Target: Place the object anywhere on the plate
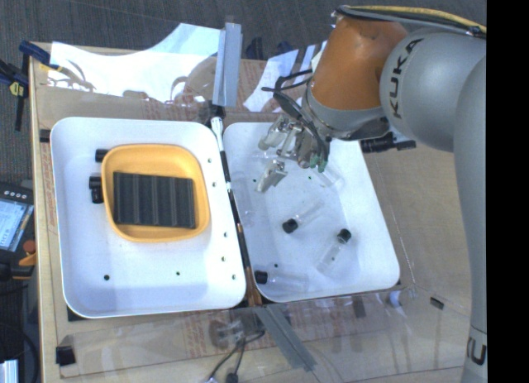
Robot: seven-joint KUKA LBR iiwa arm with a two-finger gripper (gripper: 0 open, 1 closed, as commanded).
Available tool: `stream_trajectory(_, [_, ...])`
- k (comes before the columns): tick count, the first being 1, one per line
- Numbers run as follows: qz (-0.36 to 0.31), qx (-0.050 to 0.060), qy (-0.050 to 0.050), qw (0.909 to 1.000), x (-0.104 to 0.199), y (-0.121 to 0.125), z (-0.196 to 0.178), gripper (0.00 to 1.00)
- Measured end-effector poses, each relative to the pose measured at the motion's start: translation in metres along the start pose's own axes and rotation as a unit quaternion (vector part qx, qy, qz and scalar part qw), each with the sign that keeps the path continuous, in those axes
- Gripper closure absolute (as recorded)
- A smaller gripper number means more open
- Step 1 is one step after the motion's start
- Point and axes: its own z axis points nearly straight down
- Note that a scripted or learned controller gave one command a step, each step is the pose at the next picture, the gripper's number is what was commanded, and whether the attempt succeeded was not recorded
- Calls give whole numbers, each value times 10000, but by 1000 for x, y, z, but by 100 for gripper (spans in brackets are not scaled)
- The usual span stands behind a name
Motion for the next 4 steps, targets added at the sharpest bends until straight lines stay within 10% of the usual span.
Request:
stream_trajectory(1, [-1095, -2, -6, 9940, 17, 67, -9, 0])
stream_trajectory(3, [-597, 1, -4, 9982, 25, 57, -42, 0])
stream_trajectory(4, [-2108, 1, -23, 9775, 3, 11, -42, 0])
